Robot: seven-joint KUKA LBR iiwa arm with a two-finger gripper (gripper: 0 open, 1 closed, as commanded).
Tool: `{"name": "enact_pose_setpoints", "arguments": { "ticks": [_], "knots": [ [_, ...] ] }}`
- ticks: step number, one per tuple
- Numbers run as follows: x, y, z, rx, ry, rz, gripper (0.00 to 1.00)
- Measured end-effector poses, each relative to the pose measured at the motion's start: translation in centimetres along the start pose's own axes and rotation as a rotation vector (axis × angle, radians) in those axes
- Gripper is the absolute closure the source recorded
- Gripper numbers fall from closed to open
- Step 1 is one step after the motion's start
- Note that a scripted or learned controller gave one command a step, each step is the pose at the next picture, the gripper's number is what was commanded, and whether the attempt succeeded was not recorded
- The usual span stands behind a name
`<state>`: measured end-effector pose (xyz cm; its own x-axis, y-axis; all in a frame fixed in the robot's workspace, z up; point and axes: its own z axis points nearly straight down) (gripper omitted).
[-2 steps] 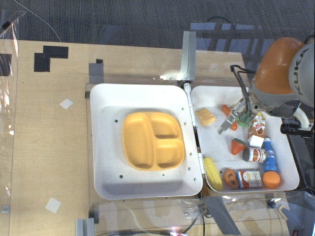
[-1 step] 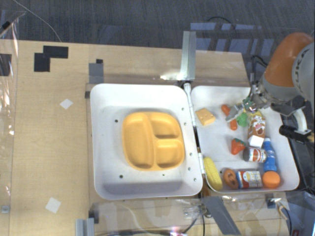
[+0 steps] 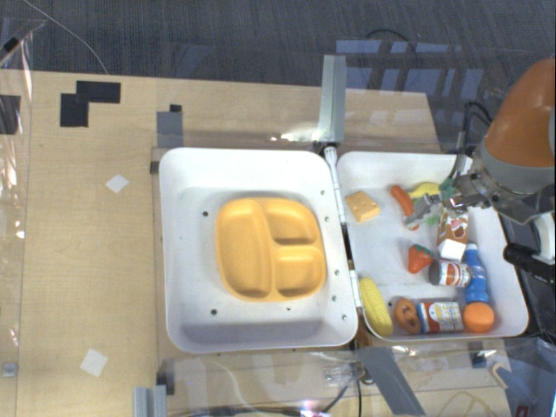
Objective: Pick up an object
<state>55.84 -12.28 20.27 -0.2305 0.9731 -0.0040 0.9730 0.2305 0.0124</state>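
We see the wooden bench (image 3: 87,259) carrying two shallow white bins side by side. The left bin (image 3: 187,320) holds a yellow divided tray (image 3: 269,248), which sits near its middle. The right bin (image 3: 373,241) holds all the small pieces. The grey arm (image 3: 521,137), with its orange band, reaches in from the right over that bin's far right corner.

The gripper (image 3: 432,205) hangs low over the upper part of the right bin, just beside a yellow banana (image 3: 426,188) and an orange carrot (image 3: 400,200) (whether its fingers are spread or pinched we cannot tell, and we see nothing clearly held between them).

Below it lie a blue bottle (image 3: 474,276), a can on its side (image 3: 440,316), an ear of corn (image 3: 374,306) along the bin's left wall, a wedge of cheese (image 3: 363,205), an orange (image 3: 479,318) in the near right corner, and a small strawberry (image 3: 420,257).
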Motion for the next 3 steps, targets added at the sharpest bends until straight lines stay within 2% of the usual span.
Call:
{"name": "enact_pose_setpoints", "arguments": {
  "ticks": [1, 2, 3],
  "knots": [
    [-0.4, 0.4, 8.3, 0.015, 0.002, 0.437, 0.00],
    [-5.4, 6.3, 11.5, 0.009, 0.001, 0.355, 0.00],
    [-5.4, 6.7, 10.0, 0.001, -0.003, 0.346, 1.00]
  ]
}}
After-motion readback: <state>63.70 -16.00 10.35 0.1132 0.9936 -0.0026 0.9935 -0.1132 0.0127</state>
